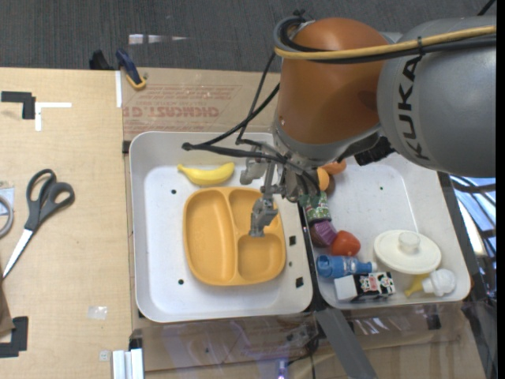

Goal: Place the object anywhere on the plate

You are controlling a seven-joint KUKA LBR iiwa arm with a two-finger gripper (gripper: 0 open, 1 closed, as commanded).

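**Gripper above the divided plate**

The gripper (261, 215) is seen over the yellow plate (213, 239) — whether anything is held cannot be told. The plate and a banana (207, 174) are held by the left bin (154, 283); toys and a white lid (406, 251) are gathered in the right bin (379, 192).

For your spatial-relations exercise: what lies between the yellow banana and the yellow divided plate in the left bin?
Nothing: in the camera view, bare white bin floor separates the yellow banana from the yellow divided plate.
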